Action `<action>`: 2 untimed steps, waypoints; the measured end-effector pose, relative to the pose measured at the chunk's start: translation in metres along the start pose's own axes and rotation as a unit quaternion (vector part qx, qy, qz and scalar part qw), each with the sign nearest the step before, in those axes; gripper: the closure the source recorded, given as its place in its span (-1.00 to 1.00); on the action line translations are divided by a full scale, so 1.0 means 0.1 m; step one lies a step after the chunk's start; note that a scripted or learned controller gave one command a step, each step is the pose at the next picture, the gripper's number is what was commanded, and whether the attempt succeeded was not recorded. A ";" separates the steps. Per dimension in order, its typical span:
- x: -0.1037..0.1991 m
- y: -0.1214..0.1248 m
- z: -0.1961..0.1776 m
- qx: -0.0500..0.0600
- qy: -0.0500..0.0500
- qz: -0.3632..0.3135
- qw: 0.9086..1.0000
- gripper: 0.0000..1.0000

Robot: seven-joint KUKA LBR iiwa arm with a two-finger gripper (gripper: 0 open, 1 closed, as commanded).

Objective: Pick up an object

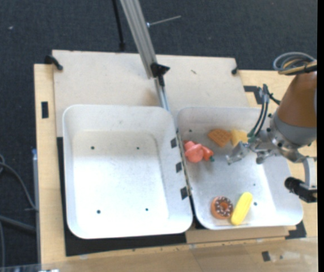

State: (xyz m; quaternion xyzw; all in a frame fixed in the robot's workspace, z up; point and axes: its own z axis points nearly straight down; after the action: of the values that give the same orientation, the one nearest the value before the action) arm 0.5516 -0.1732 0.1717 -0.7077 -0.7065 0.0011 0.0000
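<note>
You have several candidates in the right bin (275, 208), and the nearest to the gripper (245, 151) are the orange waffle-like piece (220, 137) and the yellow piece (240, 136) just beside it; both look like small toy food, so judge them light and fairly stiff, with smooth plastic skin that may slip under a narrow pinch; the orange piece looks flat, so you would do best to take it across its short width, edge to edge, rather than pressing down on its face; the pink toy (196, 152) lies near the bin's left wall and is lumpy, harder to seat squarely; the yellow banana-like toy (242, 208) and the donut (222, 207) lie together at the front of the bin, touching or nearly so, well apart from the gripper; the banana's long body offers a plain grip across its middle; the gripper hangs over the middle of the right bin, just below and right of the orange and yellow pair, with the pink toy to its left; whether it is spread or closed you cannot tell from this view; the left bin (71, 152) sits alongside
</note>
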 end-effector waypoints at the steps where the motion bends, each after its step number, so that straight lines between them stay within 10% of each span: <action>1: 0.03 0.02 0.62 0.001 0.001 0.001 1.000 -1.00; 2: 0.02 0.02 0.71 0.000 0.000 0.002 1.000 -1.00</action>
State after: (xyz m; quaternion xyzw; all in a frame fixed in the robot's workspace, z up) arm 0.5537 -0.1714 0.1007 -0.7089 -0.7053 0.0009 -0.0003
